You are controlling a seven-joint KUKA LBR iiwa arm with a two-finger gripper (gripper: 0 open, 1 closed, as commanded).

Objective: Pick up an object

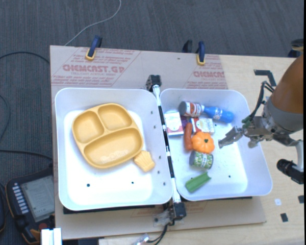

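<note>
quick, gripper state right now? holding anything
gripper: over the right bin, beside the orange pumpkin; whether it is open or closed cannot be told, and nothing is seen in its grasp.

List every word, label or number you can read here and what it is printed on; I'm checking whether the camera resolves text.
"CHEMCAST GP": red print on the brown sheet behind the left bin.
"CHEMCAST": same print, partly cut off, on the sheet behind the right bin.
Labels on the can, the green tin and the white packet: too small and blurred to read.
Screen of the handheld pendant: unreadable.
</note>
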